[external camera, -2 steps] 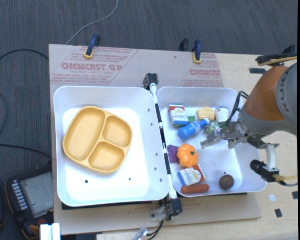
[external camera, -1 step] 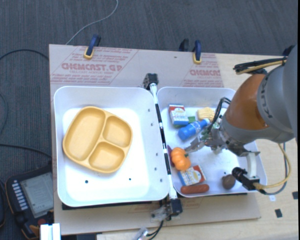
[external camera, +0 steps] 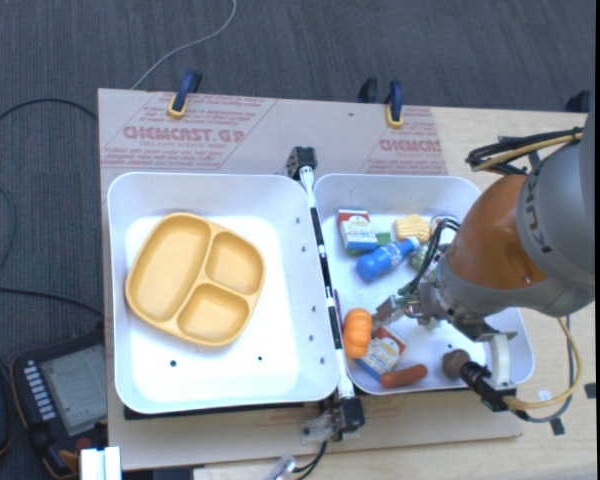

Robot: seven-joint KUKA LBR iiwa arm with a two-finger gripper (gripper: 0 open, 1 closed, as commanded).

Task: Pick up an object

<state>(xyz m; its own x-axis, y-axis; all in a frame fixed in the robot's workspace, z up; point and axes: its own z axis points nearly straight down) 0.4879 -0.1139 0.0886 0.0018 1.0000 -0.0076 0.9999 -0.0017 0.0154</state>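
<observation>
In the right bin [external camera: 332, 268], my gripper [external camera: 398, 308] hangs low near the middle, below the arm's orange band. Just left of it lies an orange fruit [external camera: 356, 331]. A red and white packet [external camera: 383, 352] sits right under it, with a red sausage [external camera: 405, 375] nearer the front wall. A blue bottle [external camera: 385, 260] lies just behind the gripper. Further back are a red and white box [external camera: 356, 230] and a yellow corn piece [external camera: 412, 227]. A brown lump [external camera: 456, 363] rests at the front right.
The left bin [external camera: 120, 268] holds a yellow three-part tray [external camera: 195, 278]. A metal divider rail [external camera: 320, 268] runs between the bins. Blue and yellow clamps [external camera: 185, 90] hold the board at the back. The arm's bulk covers the right bin's right side.
</observation>
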